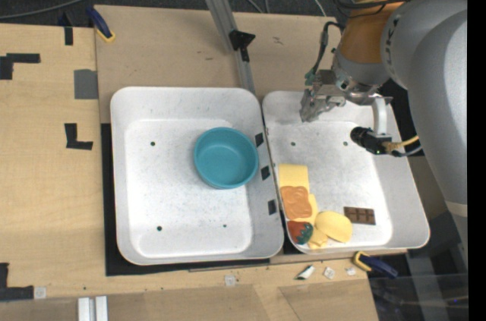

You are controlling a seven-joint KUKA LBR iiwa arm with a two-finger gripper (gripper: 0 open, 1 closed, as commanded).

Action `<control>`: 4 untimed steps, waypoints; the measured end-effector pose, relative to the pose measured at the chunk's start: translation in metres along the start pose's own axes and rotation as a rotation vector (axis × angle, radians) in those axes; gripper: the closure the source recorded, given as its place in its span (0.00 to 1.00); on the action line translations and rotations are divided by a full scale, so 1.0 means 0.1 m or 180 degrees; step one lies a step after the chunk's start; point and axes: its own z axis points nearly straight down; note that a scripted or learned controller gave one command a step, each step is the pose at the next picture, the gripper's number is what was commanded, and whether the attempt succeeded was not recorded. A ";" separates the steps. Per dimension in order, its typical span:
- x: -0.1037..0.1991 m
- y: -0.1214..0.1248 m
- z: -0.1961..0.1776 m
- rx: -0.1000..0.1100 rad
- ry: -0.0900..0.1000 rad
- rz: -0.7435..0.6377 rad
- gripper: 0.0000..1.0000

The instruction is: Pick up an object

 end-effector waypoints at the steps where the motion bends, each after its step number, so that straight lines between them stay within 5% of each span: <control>1: 0.00 -0.01 -0.43 -0.0015 0.0002 0.0008 1.00; 2: 0.00 0.00 -0.87 -0.0018 0.0002 0.0007 1.00; 4: 0.89 -0.56 -0.82 0.0009 0.0008 -0.0004 1.00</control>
